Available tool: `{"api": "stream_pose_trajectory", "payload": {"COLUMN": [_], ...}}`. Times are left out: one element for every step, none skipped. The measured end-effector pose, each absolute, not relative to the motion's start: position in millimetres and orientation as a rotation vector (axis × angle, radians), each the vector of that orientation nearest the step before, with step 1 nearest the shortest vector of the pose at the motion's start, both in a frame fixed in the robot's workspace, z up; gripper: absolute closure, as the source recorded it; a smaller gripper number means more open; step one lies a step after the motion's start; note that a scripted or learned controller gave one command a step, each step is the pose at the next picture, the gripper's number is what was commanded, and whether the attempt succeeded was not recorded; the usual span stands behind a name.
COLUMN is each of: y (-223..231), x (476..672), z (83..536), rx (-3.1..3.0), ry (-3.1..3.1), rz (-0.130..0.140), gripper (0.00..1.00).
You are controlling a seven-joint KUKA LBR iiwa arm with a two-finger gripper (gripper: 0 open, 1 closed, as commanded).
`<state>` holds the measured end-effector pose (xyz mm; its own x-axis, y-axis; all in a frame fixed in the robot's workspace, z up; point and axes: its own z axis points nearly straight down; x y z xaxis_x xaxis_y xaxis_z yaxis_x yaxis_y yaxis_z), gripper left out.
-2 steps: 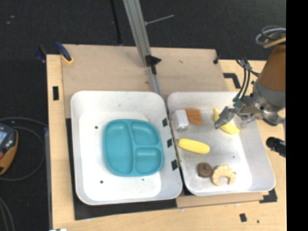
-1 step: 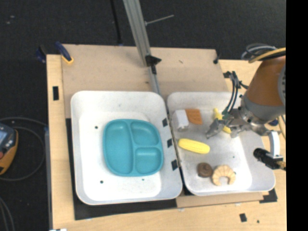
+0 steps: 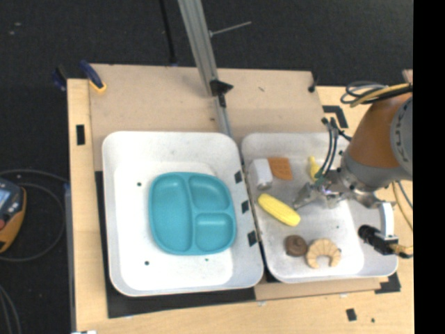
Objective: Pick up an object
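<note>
One yellow corn cob lies just left of the jaws — apart.

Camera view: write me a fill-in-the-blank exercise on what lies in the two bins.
1. The teal divided plate lies in the ____ bin.
2. The corn cob is coloured ____.
3. The croissant lies directly beside the brown ____.
4. The claw hangs over the ____ bin.

Missing words: left; yellow; doughnut; right

A teal divided plate lies in the middle of the left white bin. An aluminium post leans over the worktop's far edge, and a blue-and-yellow clamp grips its far-left corner.
</note>
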<state>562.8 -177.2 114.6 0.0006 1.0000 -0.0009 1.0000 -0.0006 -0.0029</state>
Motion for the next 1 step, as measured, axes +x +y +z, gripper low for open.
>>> {"api": "stream_pose_trajectory", "payload": {"y": [-178.6], "x": [564.7], "z": [129.3], "rx": [-2.229], "ry": [-2.221], "rz": [-0.003], "gripper": [1.00]}}
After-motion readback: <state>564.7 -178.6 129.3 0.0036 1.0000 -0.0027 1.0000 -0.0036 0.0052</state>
